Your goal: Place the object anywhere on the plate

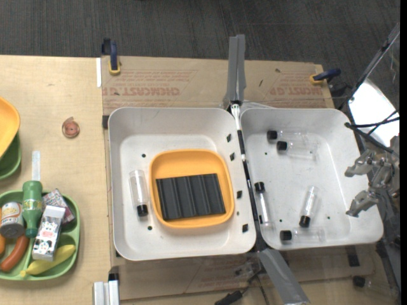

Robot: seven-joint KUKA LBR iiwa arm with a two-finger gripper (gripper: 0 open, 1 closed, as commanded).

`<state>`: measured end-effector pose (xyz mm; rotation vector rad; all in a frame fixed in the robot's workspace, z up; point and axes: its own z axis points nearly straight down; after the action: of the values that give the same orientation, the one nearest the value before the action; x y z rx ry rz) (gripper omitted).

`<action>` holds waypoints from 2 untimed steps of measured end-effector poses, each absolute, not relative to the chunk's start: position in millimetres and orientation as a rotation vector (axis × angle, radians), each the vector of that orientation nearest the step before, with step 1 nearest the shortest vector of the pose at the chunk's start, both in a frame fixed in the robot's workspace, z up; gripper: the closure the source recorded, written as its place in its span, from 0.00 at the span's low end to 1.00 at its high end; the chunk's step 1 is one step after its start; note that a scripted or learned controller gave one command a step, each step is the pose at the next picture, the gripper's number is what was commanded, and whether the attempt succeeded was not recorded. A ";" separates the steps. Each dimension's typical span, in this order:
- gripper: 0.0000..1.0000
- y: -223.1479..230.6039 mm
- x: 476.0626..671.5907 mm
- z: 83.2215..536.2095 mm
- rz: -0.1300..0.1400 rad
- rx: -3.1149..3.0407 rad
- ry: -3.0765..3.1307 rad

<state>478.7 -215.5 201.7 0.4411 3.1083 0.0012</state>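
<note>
A wooden bench over grey carpet carries two white bins. The orange plate (191, 189) sits in the left bin (121, 132) under a dark ribbed block, one vial (138, 192) just beside it; more vials (307, 205) lie in the right bin (331, 234). The gripper (371, 183) hangs at the right bin's far edge, fingers spread, holding nothing. I'd choose an isolated vial and close across its middle.

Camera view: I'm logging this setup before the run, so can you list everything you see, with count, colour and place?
Bins: two, white, side by side on the bench.
Plate: one, orange, left bin.
Ridged block: one, dark grey, on the plate.
Vial: one, clear with black cap, left bin beside the plate.
Vials: about five, clear with black caps, right bin.
Green tray: one, with toy food, far left.
Clamps: two, bench's back edge.
Claw: one, metal, right bin's right rim.
</note>
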 end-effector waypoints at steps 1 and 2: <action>0.00 -221.5 503.4 209.5 0.001 -0.037 3.137; 0.00 -221.3 504.0 187.3 0.003 -0.532 3.094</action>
<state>504.0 -221.3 187.3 -0.5317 3.0938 0.0026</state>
